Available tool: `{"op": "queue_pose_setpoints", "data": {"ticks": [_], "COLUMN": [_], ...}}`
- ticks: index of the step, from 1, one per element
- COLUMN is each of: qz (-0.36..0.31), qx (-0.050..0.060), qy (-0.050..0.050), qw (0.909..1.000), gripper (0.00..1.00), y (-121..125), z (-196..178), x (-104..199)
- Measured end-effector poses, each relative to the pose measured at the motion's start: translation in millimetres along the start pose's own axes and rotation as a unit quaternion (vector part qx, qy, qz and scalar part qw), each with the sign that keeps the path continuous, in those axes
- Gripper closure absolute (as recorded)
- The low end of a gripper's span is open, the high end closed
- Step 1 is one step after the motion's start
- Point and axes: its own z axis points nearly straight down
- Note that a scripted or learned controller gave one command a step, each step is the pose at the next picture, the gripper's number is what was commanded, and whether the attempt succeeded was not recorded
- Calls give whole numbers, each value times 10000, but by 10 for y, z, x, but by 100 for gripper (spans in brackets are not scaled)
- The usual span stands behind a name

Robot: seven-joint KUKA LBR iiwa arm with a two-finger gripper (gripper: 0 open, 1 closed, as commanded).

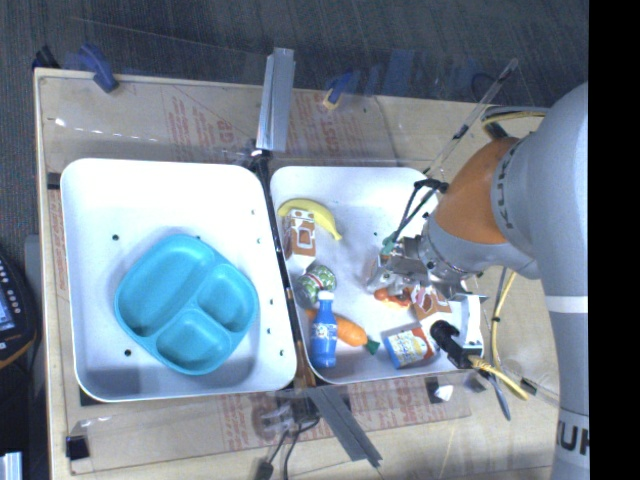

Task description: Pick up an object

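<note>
Step in hand, by my read: the grasp approach, w/ the gripper (398,268) low in the right bin (345,173), toward its right side. Nothing visibly lifted. Can't tell gripper state; wrist & brackets hide the tip from this angle.

Likeliest target is a small red-orange bit (388,292) lying on the bin floor just below/beside the gripper tip. Shape is too small & part-hidden to name. Touching or just apart? Can't tell.

Other candidates in the same bin:
- banana (310,213) near the top-left corner
- brown-white carton (300,236) just below it, against the left wall
- green ball (318,283) mid-left
- blue bottle (322,333) upright-ish near the bottom-left, carrot (350,331) touching or just beside it
- blue-yellow pack (407,345) near the bottom wall, below the gripper

Left bin (90,183) holds only a blue plate (185,303) w/ compartments, well apart from the arm.

Next move calls for, IMO: close on the red-orange bit if it sits centred under the tip, then a straight vertical lift to check the hold. The item is small & low, so the descent needs to reach near the floor w/o jamming. The pack is near, so keep any sideways drift minimal. If the grip misses, the pack or carrot look like easier, bulkier picks.
</note>
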Motion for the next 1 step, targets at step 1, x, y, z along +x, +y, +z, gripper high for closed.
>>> {"op": "queue_pose_setpoints", "data": {"ticks": [1], "qz": [-3], "qx": [53], "qy": [14], "qw": [10000], "gripper": [100], "y": [319], "z": [-1111], "x": [387]}}
